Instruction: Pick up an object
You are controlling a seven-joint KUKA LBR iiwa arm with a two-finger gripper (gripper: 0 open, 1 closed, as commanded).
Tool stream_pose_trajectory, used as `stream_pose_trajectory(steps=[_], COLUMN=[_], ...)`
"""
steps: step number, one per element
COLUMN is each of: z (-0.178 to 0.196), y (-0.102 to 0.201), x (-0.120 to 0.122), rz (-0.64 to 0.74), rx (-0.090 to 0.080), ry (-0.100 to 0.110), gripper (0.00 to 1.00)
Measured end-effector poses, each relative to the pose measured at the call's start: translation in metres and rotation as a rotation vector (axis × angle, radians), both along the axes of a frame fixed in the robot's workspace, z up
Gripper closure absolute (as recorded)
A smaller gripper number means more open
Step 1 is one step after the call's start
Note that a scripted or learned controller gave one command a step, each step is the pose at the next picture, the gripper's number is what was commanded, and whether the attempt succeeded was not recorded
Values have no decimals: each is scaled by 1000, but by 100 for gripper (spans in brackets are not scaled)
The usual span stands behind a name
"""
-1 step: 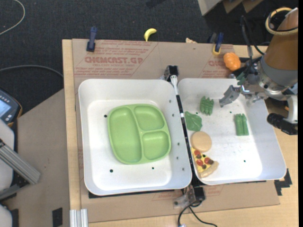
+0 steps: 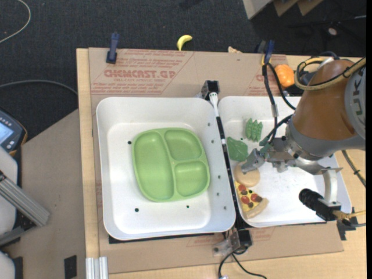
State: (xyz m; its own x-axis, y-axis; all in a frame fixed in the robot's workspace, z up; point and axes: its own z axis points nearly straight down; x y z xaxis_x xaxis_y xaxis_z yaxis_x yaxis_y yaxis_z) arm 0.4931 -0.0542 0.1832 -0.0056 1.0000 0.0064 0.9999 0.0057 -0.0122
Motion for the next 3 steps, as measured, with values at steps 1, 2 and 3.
stream_pose_trajectory(steps=[1, 2, 3], z=[-102, -88, 40], y=[-46, -44, 23], x=[-14, -14, 24], rz=[-13, -8, 4], rx=[-5, -8, -5], ry=[-11, -15, -28], gripper=[0, 100, 100])
